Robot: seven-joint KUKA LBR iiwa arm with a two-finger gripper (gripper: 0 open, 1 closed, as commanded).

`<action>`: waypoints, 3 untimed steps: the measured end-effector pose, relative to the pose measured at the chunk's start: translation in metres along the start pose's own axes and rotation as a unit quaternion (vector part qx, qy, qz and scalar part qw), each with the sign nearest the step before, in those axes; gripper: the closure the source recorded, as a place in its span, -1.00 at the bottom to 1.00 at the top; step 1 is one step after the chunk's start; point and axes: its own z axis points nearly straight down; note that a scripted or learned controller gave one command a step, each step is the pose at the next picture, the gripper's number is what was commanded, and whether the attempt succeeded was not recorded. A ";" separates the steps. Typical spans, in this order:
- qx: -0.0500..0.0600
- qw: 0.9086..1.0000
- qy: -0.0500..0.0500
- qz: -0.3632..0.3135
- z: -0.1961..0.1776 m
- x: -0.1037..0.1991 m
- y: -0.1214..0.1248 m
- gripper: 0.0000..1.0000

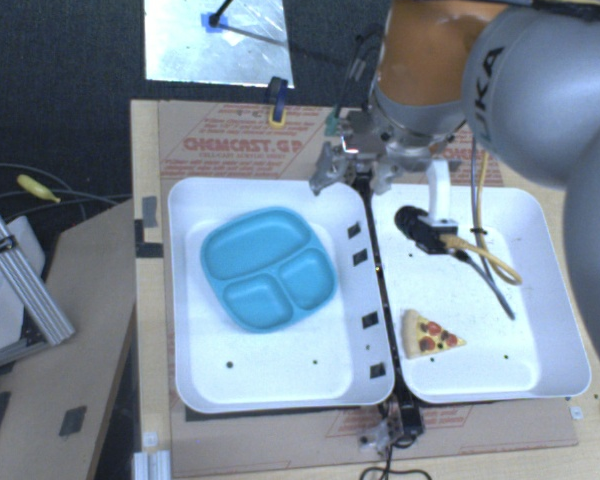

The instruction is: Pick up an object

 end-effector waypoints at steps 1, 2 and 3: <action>0.006 1.000 -0.002 0.001 0.063 0.058 0.015 -1.00; -0.004 1.000 0.000 0.003 0.192 0.018 -0.019 -1.00; -0.004 1.000 -0.004 0.008 0.081 -0.053 0.017 -1.00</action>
